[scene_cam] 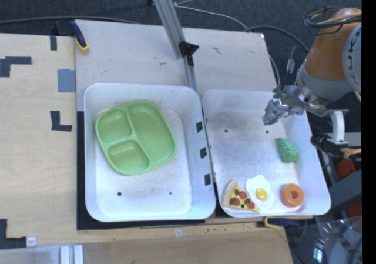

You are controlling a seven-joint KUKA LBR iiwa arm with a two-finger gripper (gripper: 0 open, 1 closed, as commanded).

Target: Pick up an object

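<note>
Top-down slanted view of my tabletop (135, 51) w/ two shallow white bins side by side. Left bin (97, 195) holds a light green divided plate (136, 136), three compartments, lying flat near the bin's upper left. Right bin (235, 116) holds four toy foods toward its lower right: a green leafy piece (288, 150) by the right wall, then along the front edge a pizza slice (239, 196), a fried egg (259, 191) just beside it, and an orange donut (292, 195) to the egg's right. My arm (332, 57) comes in from the right. My gripper (274, 112) hovers over the right bin's upper right area, above and left of the green piece, apart from it. Can't tell if my jaws are apart or together; nothing visible between them.
</note>
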